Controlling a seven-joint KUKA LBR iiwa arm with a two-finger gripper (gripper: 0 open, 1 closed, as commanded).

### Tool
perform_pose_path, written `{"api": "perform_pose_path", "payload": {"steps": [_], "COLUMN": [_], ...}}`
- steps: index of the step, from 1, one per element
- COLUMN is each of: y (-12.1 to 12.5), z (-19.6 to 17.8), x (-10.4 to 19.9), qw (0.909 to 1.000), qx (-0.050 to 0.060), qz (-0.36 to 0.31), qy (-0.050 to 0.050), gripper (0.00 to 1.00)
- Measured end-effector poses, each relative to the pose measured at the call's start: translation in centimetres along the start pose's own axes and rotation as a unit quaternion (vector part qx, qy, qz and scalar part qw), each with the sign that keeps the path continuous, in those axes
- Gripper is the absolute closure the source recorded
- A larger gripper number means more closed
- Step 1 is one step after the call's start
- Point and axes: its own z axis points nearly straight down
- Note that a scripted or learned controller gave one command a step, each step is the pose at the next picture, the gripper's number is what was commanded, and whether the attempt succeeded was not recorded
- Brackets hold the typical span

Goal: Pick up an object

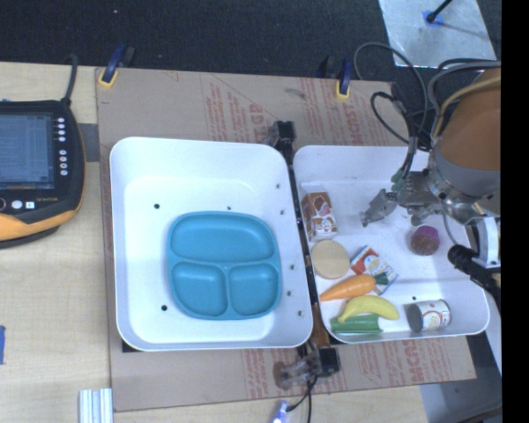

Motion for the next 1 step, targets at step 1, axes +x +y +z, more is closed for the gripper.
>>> {"api": "perform_pose_path", "payload": {"steps": [1], "y": [-2.63], "z": [7.48], "x": [1.42], "qw": [1.0], "qx": [-0.003], "qz": [0.0], "qy": [0.0], "gripper": [0.0]}}
